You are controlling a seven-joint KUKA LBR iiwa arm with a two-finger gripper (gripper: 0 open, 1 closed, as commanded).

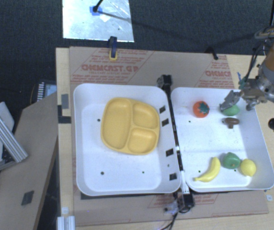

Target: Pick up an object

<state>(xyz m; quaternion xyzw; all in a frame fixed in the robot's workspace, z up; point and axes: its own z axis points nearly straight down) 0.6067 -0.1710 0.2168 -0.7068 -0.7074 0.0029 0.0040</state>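
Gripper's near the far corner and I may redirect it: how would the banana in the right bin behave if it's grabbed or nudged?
The banana looks like a smooth plastic toy, so probably stiff, light and somewhat slippery. Its curved shape suggests it would spin or slide on the right bin floor instead of rolling. It lies close to the green object, which a push might disturb.

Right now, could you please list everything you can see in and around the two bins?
bins: two, white, side by side on the bench
plate: one, yellow, three compartments, left bin
tomato: one, red, right bin, far side
light green fruit: one, right bin, beside the tool
brown piece: one, right bin, near the green fruit
banana: one, yellow, right bin, near edge
pepper: one, green, beside the lemon
lemon: one, yellow, near right corner
tool: one, grey, over the right bin's far right corner
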